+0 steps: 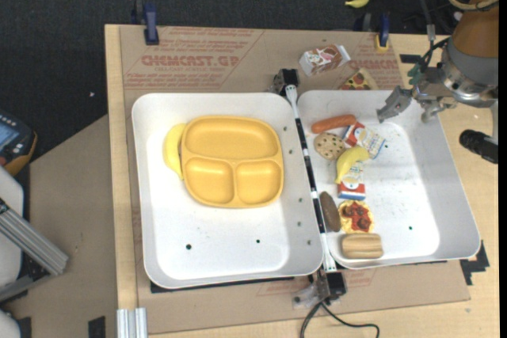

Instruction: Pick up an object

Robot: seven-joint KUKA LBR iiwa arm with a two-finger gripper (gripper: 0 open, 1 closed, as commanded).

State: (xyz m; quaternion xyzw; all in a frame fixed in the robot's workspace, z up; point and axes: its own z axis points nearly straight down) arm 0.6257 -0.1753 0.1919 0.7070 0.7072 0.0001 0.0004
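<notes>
My gripper (412, 104) hangs over the far right corner of the right bin (428, 202), open, with nothing between its fingers. Toy food lies along that bin's left side: a red sausage (333, 123), a cookie (325, 145), a yellow banana (349, 161), a small white and red packet (351, 188), a dark brown piece (329, 210), a red piece (355, 215) and a hot dog bun (361, 246). All lie left of and nearer than the gripper.
The left bin (158, 233) holds a yellow sectioned tray (232, 160) over a yellow plate (173, 148). On the cardboard behind the bins lie a small carton (323, 58) and a pizza slice (359, 80). Blue clamps (147, 22) grip the far edge.
</notes>
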